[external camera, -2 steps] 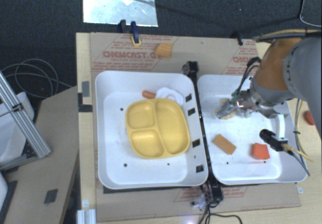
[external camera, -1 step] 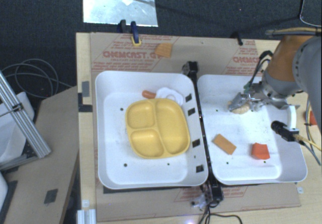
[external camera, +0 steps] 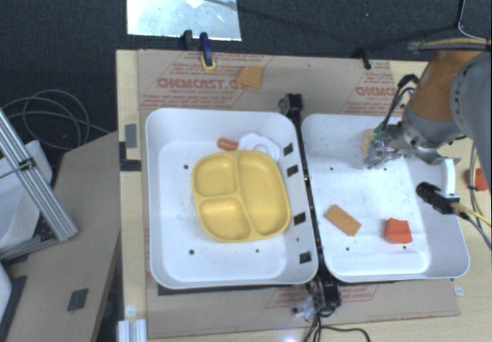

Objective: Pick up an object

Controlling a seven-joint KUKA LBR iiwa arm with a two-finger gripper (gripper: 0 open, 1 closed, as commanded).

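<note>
My gripper hangs over the upper part of the right bin, fingertips pointing down and left near the bin floor. No object shows between them. A tan block lies lower left in that bin. An orange-red block lies lower right. The left bin holds a yellow divided plate, with a small orange piece and a white object just behind it.
A black divider with clips runs between the bins. The arm's grey body and orange band cross the right bin's upper right corner. A black fitting sits at the right rim. Cardboard lies under the bins.
</note>
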